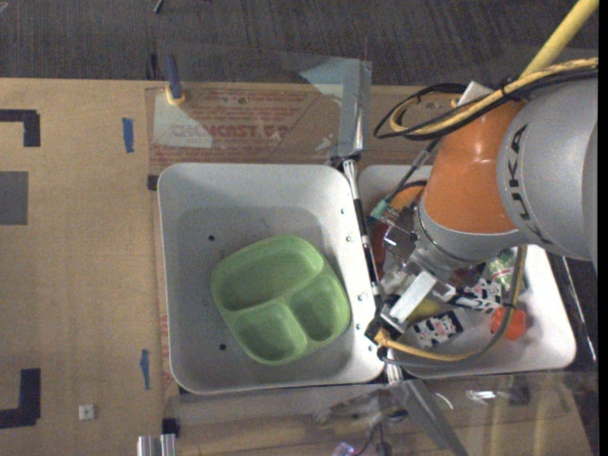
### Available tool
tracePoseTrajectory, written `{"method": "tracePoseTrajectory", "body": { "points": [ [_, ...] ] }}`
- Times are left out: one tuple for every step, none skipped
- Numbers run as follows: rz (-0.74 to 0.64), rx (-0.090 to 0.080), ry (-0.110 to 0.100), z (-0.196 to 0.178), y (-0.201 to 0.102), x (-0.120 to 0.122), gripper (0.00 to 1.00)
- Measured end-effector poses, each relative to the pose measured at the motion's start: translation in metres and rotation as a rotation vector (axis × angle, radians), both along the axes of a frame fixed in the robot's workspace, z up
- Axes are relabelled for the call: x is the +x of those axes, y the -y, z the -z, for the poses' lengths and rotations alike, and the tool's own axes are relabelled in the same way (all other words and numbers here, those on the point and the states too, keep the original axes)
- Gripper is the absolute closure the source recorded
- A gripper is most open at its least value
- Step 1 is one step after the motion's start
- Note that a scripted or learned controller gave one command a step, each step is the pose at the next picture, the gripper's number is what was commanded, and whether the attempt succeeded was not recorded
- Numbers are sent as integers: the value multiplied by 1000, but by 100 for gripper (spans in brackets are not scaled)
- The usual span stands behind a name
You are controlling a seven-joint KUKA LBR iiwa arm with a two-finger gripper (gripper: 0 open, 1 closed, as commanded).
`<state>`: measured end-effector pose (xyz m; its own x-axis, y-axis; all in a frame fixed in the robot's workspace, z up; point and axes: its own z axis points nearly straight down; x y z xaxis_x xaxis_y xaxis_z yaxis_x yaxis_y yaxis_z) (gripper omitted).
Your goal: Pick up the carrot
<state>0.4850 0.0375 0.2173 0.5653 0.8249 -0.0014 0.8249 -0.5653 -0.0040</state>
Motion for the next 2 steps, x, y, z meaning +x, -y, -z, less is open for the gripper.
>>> {"method": "tracePoseTrajectory", "body": {
  "points": [
    [-389, -1, 5, -41, 12, 20, 100],
    [-1157, 3, 4, -14, 8, 14, 100]
  ]
}}
